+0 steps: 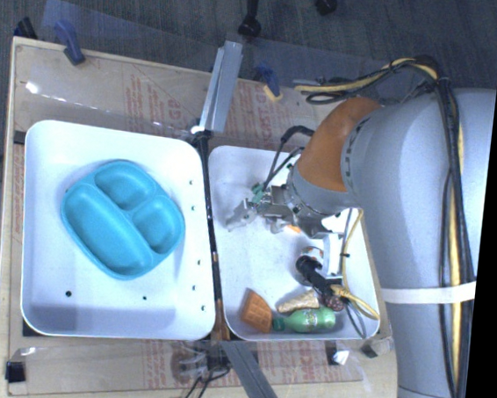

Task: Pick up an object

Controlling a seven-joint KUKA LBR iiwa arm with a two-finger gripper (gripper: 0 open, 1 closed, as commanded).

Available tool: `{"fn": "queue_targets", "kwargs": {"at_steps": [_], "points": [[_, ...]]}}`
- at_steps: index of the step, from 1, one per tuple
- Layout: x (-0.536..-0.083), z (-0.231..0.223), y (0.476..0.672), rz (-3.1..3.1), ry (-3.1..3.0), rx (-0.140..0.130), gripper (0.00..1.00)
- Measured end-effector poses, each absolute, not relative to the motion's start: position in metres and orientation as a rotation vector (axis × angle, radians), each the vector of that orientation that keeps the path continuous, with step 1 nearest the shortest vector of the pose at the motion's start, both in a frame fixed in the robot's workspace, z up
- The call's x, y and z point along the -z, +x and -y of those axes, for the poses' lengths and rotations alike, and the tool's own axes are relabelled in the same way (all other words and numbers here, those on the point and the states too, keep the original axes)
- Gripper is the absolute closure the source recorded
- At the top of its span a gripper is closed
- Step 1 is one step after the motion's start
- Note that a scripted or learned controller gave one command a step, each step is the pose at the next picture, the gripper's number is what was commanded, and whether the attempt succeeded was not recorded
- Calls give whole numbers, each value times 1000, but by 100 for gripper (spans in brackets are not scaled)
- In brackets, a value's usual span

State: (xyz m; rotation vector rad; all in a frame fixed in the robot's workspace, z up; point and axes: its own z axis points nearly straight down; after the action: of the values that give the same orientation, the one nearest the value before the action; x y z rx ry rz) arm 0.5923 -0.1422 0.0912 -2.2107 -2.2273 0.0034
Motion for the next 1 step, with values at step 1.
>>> {"fn": "queue_targets", "kwargs": {"at_steps": [1], "points": [[-93,120,476,2225,-2222,-6,0]]}}
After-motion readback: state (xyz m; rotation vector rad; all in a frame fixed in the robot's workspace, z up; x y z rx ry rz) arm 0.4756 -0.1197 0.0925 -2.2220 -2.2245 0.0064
